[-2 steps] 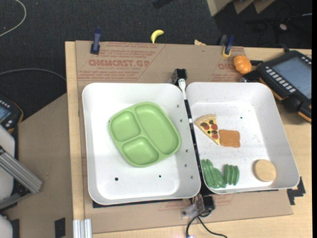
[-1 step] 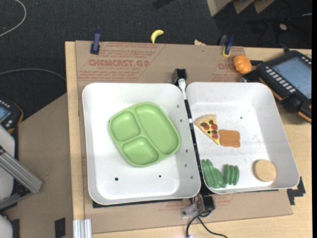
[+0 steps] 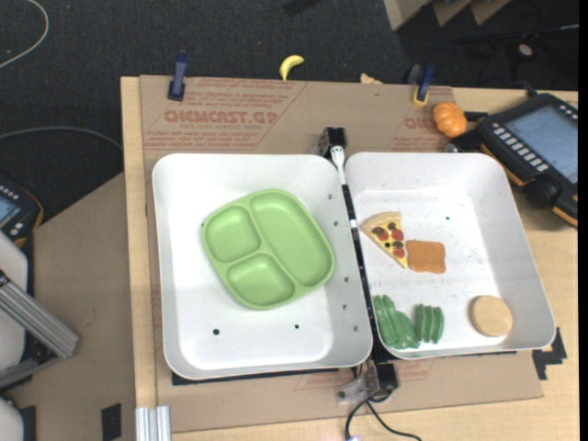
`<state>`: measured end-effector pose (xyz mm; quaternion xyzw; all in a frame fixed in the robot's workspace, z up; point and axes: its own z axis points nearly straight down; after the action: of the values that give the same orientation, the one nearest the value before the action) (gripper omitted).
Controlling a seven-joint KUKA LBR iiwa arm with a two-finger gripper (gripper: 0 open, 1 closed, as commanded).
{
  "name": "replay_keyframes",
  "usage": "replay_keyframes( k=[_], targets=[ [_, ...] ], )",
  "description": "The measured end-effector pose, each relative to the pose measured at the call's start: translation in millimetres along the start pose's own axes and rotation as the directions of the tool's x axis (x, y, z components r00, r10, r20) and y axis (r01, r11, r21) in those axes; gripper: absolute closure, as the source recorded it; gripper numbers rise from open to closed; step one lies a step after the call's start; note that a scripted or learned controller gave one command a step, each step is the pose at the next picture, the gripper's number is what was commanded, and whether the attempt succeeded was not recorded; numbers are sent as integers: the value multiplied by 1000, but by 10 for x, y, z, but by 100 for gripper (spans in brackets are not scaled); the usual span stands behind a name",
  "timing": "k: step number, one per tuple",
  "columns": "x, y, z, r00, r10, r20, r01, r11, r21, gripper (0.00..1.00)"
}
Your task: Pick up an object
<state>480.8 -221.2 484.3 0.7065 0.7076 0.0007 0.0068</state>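
A green divided plate lies in the left white bin. The right white bin holds a toy pizza slice, an orange-brown toast-like piece touching it, green bean pods at the front, and a round tan cookie at the front right.
The bins rest on a cardboard sheet held by blue clamps. A small yellow banana lies at the back edge, a small orange toy at the back right. A black pendant with a screen sits to the right.
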Motion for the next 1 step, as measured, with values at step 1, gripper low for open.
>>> replay_keyframes(
  k=[1],
  targets=[
    [-4,8,-108,1000,0,3,0,1000,-4,100]
  ],
)
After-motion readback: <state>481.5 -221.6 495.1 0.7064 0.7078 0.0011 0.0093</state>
